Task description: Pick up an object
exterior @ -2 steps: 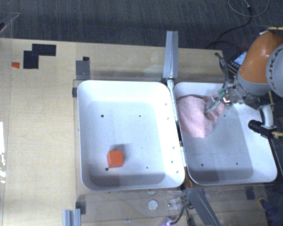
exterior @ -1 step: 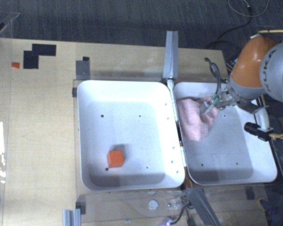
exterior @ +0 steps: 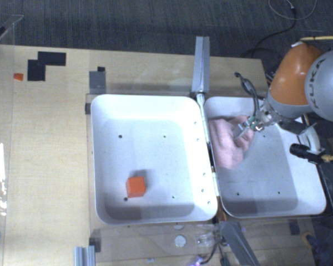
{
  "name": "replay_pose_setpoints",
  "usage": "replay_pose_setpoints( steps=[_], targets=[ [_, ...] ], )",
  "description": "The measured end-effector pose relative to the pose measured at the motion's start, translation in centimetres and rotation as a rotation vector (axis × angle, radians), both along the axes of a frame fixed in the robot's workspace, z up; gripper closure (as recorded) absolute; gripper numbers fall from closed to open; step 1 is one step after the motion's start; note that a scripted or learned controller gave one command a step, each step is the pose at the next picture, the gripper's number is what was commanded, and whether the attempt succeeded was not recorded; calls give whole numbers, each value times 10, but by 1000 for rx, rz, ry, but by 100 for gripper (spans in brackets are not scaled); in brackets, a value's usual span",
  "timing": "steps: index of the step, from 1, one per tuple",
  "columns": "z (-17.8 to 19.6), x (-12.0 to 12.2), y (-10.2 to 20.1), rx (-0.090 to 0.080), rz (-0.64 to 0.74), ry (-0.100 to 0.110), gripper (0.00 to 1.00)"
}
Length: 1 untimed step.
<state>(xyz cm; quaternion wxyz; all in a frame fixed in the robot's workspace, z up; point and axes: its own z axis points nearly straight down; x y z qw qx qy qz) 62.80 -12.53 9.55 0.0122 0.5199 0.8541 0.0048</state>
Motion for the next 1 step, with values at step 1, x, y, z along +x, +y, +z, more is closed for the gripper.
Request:
replay_pose_setpoints(
  steps=[1],
  targets=[
    [0, -4, 32, -3, 48, 0, 0]
  ],
)
